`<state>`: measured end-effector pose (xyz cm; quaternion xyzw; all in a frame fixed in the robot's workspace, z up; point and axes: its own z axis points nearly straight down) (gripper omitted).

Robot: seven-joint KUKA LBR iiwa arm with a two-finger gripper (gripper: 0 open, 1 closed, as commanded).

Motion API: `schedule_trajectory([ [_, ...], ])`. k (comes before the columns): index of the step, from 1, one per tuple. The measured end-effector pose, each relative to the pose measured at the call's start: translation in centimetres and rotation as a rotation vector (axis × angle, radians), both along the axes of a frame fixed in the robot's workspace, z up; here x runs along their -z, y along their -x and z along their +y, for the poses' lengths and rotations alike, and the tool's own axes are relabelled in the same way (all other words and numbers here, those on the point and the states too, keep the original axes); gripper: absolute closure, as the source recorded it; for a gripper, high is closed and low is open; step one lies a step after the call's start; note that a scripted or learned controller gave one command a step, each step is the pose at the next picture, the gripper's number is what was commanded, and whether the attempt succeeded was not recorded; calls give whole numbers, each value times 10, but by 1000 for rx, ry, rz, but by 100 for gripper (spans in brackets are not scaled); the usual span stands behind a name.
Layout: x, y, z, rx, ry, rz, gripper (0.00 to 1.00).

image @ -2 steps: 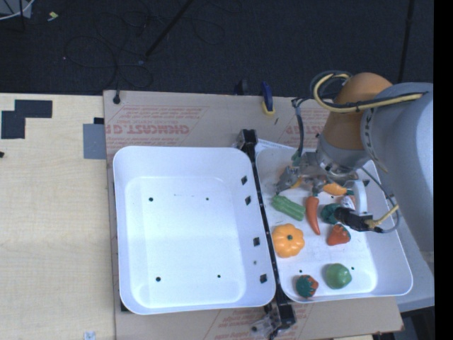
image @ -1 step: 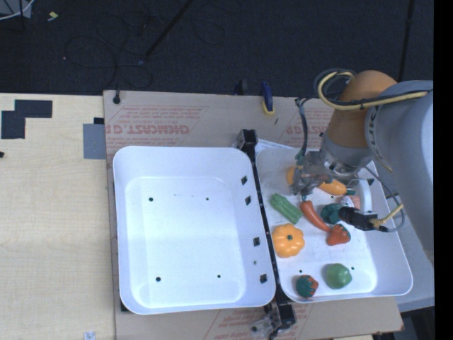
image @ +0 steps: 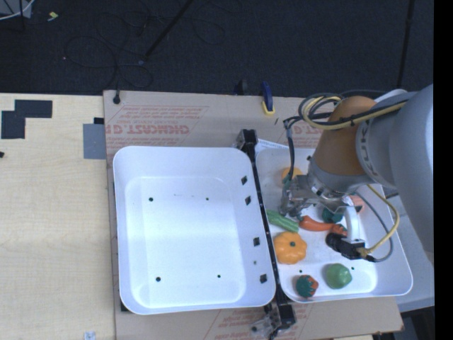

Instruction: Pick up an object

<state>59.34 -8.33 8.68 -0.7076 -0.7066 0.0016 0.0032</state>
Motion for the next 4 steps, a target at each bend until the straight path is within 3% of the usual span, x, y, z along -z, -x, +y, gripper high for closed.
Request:
schedule_trajectory([
  [1, -10, -1, -3, 4, 1, -1, 100],
  [2, -2, 101, -38, 5, 1, -2, 100],
  [3, -106, 35, 23, -8, 0, -18, 100],
  [4, -262, 26, 75, -8, 0, -23, 100],
])
